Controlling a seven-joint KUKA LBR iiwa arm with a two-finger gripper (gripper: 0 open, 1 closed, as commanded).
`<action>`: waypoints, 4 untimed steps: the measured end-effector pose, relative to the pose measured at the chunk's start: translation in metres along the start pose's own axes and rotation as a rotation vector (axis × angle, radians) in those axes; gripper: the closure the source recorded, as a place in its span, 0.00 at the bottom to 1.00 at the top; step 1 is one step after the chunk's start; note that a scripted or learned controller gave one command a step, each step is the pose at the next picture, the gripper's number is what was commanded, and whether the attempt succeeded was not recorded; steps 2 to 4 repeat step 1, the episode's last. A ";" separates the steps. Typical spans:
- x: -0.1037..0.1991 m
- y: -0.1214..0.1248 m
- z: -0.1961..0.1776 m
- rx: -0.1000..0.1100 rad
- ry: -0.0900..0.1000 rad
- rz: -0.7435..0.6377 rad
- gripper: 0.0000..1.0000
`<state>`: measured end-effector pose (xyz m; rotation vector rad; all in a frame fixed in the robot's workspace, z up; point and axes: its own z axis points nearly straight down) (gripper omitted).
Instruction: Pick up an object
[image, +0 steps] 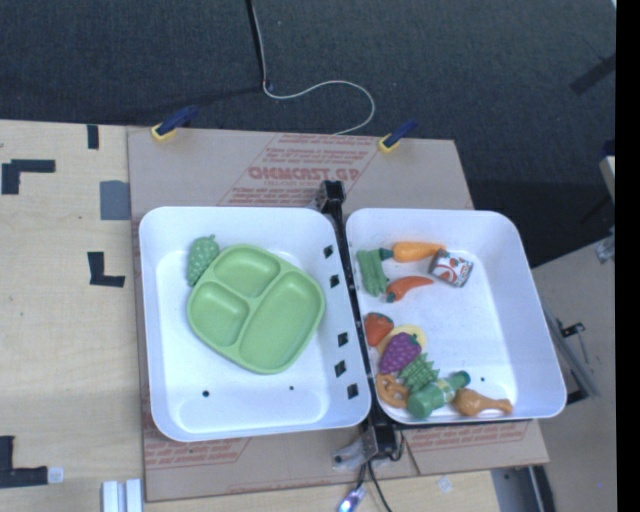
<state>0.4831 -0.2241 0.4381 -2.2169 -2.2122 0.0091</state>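
I'm seeing a smooth green three-section plate (257, 320) in the left bin (170, 400), a bumpy green grape cluster (202, 258) touching its rim; glossy plastic toys crowd the right bin (520, 330): orange carrot (417, 251), small can (450, 268), purple grapes (397, 353); end effector state, cannot tell.

I saw even, soft overhead light; the white bins (500, 300) glared slightly, shadows were faint, and the whole view looked a little blurred.
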 end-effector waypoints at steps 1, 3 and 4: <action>0.001 0.001 0.017 -0.009 -0.003 -0.003 1.00; 0.001 0.001 0.017 -0.009 -0.003 -0.003 1.00; 0.001 0.001 0.017 -0.009 -0.003 -0.003 1.00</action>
